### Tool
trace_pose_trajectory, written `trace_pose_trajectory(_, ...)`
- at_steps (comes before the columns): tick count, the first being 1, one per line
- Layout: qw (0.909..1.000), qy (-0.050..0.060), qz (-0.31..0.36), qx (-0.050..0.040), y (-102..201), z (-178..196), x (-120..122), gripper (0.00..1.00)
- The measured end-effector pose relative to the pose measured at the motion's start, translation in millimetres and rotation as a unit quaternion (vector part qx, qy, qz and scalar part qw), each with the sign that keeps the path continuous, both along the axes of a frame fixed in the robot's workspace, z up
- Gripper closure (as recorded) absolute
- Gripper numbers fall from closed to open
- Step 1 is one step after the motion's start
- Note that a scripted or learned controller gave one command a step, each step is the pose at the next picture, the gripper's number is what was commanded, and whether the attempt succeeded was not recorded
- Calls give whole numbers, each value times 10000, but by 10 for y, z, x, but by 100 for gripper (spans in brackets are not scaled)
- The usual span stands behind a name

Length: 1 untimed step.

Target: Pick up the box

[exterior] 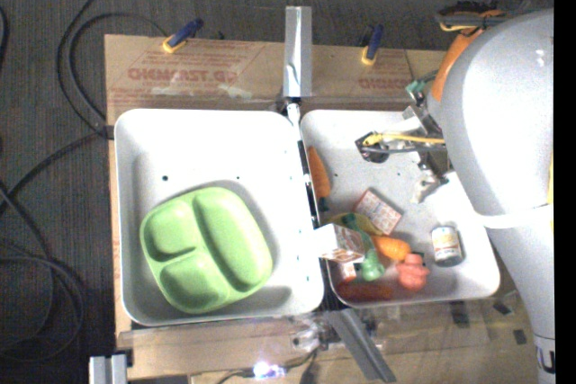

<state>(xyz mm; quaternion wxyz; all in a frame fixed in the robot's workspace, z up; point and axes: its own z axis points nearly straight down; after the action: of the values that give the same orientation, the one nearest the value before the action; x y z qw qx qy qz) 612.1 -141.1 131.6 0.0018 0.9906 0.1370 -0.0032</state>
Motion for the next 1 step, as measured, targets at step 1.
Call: trace_pose_trajectory(1,9997,-49,-254,1,245,-396,-499,0)
